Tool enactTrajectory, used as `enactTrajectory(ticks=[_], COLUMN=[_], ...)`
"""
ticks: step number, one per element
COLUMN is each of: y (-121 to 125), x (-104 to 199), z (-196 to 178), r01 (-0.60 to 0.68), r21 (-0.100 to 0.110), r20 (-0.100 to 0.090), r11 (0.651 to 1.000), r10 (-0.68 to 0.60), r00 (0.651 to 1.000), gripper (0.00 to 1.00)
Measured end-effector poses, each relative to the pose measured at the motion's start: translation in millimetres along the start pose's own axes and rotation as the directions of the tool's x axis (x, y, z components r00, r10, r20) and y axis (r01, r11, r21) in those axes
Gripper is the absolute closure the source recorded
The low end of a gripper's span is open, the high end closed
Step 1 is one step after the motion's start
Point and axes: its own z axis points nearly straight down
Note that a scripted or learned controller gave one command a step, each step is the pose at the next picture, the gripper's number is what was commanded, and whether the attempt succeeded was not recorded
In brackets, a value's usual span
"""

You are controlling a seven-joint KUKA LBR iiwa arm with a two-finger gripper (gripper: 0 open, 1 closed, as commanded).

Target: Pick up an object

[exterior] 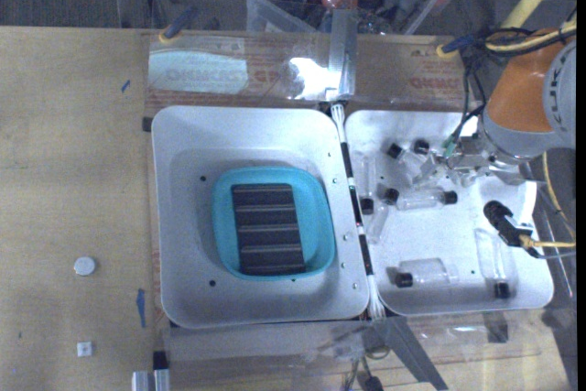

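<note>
While the fingers hover — grip unclear, two white bins, one blue tray, several clear vials.

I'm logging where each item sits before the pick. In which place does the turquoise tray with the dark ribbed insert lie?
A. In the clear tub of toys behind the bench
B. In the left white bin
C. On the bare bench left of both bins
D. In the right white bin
B: the turquoise tray lies flat in the middle of the left white bin, apart from the gripper over the right white bin.
</note>
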Motion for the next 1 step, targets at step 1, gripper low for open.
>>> enactTrajectory(ticks=[1], y=[9.3], x=[-19.3], z=[12.3], r01=[-0.060], r21=[0.009], r20=[-0.002], r11=[0.998], r10=[0.060], r00=[0.998], gripper=[0.00])
